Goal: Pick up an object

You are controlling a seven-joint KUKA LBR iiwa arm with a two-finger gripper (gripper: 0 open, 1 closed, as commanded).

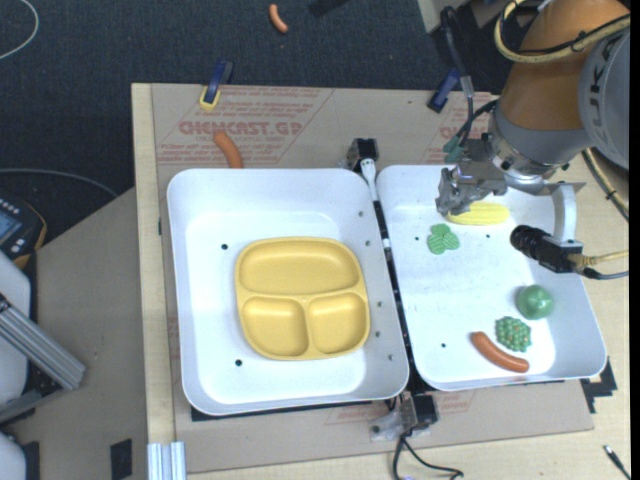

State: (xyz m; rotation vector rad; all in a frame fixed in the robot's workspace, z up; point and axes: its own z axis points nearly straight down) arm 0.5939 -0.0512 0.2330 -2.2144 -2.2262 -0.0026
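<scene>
The pincer [458, 200] partly hides a yellow corn cob [484, 214]; its spread is unclear.

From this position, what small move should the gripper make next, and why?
Probably a short descent straight down. The gripper hangs at the left end of the yellow corn cob in the right bin, nearest of the bin's things; the green leafy piece lies just below in the view.

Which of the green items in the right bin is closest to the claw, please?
The small leafy green piece, just below the claw and beside the yellow corn. The green ball and the green grape bunch lie farther down the bin.
</scene>
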